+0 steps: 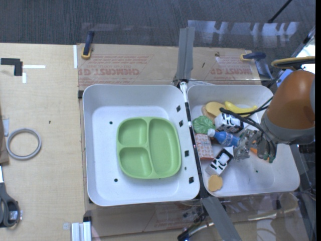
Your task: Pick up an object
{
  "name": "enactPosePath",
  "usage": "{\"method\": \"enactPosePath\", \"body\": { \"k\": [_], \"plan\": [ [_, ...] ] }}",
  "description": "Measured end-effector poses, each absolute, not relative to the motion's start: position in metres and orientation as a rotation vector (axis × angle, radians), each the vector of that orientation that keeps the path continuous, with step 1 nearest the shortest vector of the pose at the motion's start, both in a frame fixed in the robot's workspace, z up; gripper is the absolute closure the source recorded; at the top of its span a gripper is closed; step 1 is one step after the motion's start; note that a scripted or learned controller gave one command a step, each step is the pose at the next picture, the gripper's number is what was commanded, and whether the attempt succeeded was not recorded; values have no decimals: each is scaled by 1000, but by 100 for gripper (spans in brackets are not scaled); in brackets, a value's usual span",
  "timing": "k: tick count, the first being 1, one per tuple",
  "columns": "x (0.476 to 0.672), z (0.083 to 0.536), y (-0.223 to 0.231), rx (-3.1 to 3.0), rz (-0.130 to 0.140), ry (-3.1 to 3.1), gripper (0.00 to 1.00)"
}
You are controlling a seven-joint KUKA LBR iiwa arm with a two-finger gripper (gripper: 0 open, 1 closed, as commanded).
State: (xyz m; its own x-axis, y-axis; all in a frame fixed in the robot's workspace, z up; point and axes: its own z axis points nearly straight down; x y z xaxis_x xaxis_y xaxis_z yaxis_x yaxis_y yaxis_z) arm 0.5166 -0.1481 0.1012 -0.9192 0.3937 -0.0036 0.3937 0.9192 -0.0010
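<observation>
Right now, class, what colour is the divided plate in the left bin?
Light green plate, clearest in the camera view.

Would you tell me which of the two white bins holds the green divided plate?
The left bin holds the green divided plate; the right bin holds a clutter of small items instead.

Printed red lettering runs along the cardboard (123,64) behind the left bin (95,134), upside down and mirrored from this angle; it cannot be read with certainty. A matching red print stands on the cardboard (228,70) behind the right bin (281,182), just as unclear. In the right bin, a black-and-white box (220,160) carries bold white marks on black, too small to read. The bottle (224,136) has a blue label with no legible words. The patterned packet (203,145) bears tiny print, unreadable.
</observation>
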Motion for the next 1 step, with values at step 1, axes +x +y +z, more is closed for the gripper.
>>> {"method": "enactPosePath", "body": {
  "k": [1],
  "plan": [
    [553, 91, -101, 1211, -2, 2899, 100]
  ]
}}
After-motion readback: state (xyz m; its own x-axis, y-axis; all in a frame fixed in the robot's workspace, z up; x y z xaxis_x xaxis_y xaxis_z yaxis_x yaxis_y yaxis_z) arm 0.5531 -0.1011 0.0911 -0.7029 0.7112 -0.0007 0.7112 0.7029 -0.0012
